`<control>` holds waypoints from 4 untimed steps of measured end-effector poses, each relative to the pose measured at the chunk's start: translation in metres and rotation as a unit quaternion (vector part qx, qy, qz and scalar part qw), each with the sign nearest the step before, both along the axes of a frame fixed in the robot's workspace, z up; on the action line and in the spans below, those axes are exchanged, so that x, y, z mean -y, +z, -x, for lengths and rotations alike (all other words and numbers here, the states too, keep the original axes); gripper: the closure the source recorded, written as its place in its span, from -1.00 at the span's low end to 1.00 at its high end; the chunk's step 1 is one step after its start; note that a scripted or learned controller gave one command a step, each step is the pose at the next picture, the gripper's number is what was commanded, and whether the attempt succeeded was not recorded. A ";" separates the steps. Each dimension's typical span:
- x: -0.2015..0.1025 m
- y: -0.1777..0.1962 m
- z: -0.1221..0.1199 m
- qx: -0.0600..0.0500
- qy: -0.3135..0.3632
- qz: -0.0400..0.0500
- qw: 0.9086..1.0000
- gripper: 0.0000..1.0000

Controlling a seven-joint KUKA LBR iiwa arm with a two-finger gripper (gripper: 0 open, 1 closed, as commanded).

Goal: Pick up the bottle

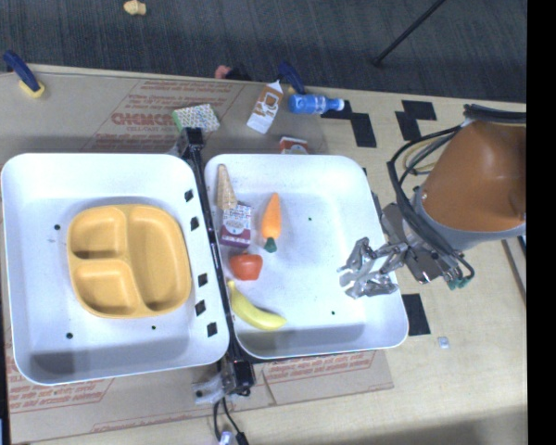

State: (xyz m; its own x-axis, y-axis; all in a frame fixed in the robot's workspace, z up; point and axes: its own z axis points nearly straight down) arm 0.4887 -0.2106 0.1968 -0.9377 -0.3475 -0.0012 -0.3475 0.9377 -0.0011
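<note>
Bottle (313, 105) lies on its side on worktop (445, 378) behind right bin (375, 318), outside both bins, so probably awkward reach. Gripper (363, 272) hovers low over right bin's right side, well away from it. Fingers look spread, nothing between them.

Two white bins sit on a tan worktop (463, 378) printed with red lettering and black squares. The left bin (28, 341) holds a yellow divided plate (128, 259). In the right bin (380, 318) lie a yellow banana (253, 311), a red tomato (246, 266), an orange carrot (271, 217) with a green tip, a beige cone (224, 187) and a maroon-and-white packet (236, 225). A blue bottle (311, 104) lies on the worktop behind it. The arm's band (477, 174) is orange; the hand (361, 272) is silvery grey.
</note>
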 end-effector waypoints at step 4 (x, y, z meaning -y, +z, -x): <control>0.000 0.000 0.009 -0.003 0.238 -0.001 0.971 1.00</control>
